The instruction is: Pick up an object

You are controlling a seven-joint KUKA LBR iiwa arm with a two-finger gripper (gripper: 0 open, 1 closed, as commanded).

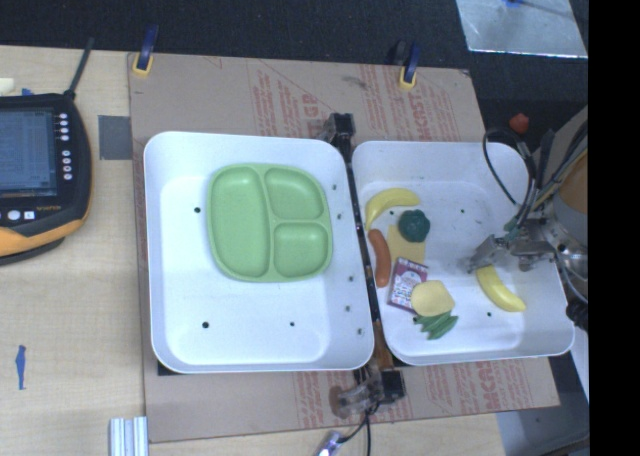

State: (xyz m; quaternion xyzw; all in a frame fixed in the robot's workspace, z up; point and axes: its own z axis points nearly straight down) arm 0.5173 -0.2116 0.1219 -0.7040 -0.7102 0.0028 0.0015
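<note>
Nothing is lifted yet: the hand (497, 252) hangs low in the right bin (450, 159) just above a banana (499, 289) lying on the bin floor, its grip state impossible to tell, so the actual pick remains.

The right bin (455, 344) holds a small heap of toy food. A yellow banana (390, 203) curves along its far left part, and just right of it sits a dark green rounded piece (414, 225). An orange-red sausage (380, 255) lies lengthwise by the bin's left wall. Nearer, a small printed packet (405, 282) lies tilted, touching a pale yellow lump (433, 297), with a green pea pod (437, 324) at that lump's near edge. A second banana (499, 288) lies apart, towards the right side of the bin, slanting near-right.
</note>
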